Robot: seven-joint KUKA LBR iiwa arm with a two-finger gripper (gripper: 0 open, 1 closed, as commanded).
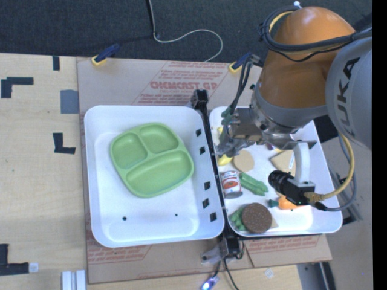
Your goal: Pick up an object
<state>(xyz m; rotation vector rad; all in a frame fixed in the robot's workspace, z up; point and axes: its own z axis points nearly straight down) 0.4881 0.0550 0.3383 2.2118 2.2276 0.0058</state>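
Over the right-hand shallow white bin (326, 222) we see the grey arm with its broad orange band (305, 38) covering much of the bin's upper half, so whatever lies beneath it is hidden from us. Its two-finger gripper (231, 139) reaches down near the bin's left wall, but the dark metal parts run together and we cannot tell whether the fingers are spread or closed, or whether anything sits between them.

Just below the gripper lie a small yellow piece (224, 160) and a round tan cookie-like disc (244, 162). Further down we make out a small can with a red and white label (230, 183), a green pod-shaped toy (253, 183), a dark brown round patty (256, 217) resting on something green, and an orange piece (286, 203) partly behind a black fitting. A pale wedge (282, 160) is cut off by the arm.

Beside it, the left-hand white bin (100, 210) holds a light green three-compartment plastic plate (152, 159). Both bins rest on a sheet of brown cardboard (121, 80) with red printing, laid on a pale wooden bench (36, 180) marked with dark tape. Beyond the bench, dark carpet (72, 11) carries a thin white cable (181, 38).
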